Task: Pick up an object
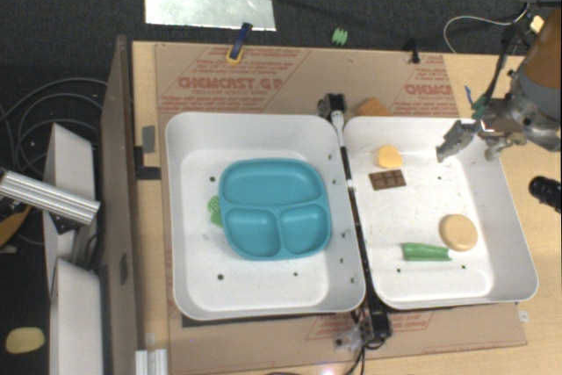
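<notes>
Over the right bin's (pixel 518 277) far corner I see my gripper (pixel 471 140) spread wide, holding nothing (well above the floor); the yellow piece (pixel 389 157) lies nearby, brown block (pixel 387 180) just beside it.

A tan bench (pixel 290 70) bears two white bins (pixel 189 277) (pixel 492 281) side by side.

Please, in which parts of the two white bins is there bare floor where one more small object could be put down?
In the right bin, bare floor lies along the near wall, below the green piece and the tan disc. The far right corner sits under the end effector. The left bin is crowded by the blue tray; only its margins are free.
</notes>
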Robot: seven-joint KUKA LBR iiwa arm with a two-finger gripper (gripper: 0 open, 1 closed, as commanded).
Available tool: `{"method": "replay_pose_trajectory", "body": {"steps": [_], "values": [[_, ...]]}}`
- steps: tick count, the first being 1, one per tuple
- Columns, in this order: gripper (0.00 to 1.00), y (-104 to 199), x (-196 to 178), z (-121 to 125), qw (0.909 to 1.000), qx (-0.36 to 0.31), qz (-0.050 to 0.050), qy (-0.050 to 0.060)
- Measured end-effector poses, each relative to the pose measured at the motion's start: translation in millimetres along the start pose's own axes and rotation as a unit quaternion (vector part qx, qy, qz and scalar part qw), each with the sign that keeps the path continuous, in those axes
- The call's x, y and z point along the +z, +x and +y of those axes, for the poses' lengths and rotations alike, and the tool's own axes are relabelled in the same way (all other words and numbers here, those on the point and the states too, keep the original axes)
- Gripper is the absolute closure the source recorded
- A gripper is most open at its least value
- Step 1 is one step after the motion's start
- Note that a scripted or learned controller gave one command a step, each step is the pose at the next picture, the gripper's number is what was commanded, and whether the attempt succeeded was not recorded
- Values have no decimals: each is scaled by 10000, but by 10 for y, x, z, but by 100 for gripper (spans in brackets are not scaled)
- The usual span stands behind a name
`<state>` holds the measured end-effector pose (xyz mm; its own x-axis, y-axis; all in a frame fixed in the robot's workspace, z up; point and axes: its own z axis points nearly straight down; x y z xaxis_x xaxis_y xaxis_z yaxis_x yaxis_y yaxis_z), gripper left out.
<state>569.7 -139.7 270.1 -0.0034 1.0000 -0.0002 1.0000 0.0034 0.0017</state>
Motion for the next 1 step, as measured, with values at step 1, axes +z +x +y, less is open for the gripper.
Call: {"method": "replay_pose_trajectory", "body": {"steps": [1], "values": [[0,352,859,-437,10000,7,18,48]]}}
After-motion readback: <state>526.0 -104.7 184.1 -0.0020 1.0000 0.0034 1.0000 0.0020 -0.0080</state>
